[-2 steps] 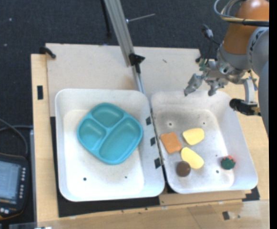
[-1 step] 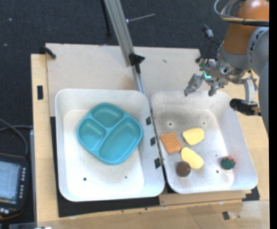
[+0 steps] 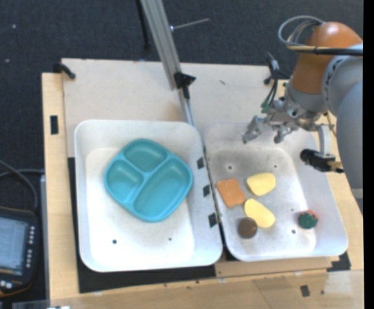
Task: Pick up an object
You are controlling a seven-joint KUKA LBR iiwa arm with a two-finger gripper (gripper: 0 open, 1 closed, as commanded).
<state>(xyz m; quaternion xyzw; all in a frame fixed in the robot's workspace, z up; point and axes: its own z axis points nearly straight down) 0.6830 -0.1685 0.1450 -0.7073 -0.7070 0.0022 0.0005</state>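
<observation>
1. Hovering over the far end of the right bin (image 3: 322, 237), the gripper (image 3: 264, 131) hung with its fingers spread apart and nothing between them.
2. All the loose pieces lay nearer the camera in that bin: an orange square piece (image 3: 230, 192), two yellow pieces (image 3: 261, 184) (image 3: 259, 213), a small brown round piece (image 3: 247, 228) and a green piece (image 3: 308, 219) off toward the right wall.
3. The upper yellow piece sat nearest the gripper, with bare bin floor on its far side; it looked the easiest candidate.
4. These seemed to be small toy foods, so probably light and fairly stiff, with smooth skins that could slide under a shallow pinch.
5. A hold across the yellow piece's narrow width, low and near its middle, would likely serve best.
6. The orange piece lay flat and looked thin, offering little edge to pinch.
7. The brown piece touched, or nearly touched, the lower yellow one, leaving scant room for a finger there.
8. The left bin (image 3: 96, 250) carried a blue divided plate (image 3: 149, 180), broad and awkward for such fingers.
</observation>
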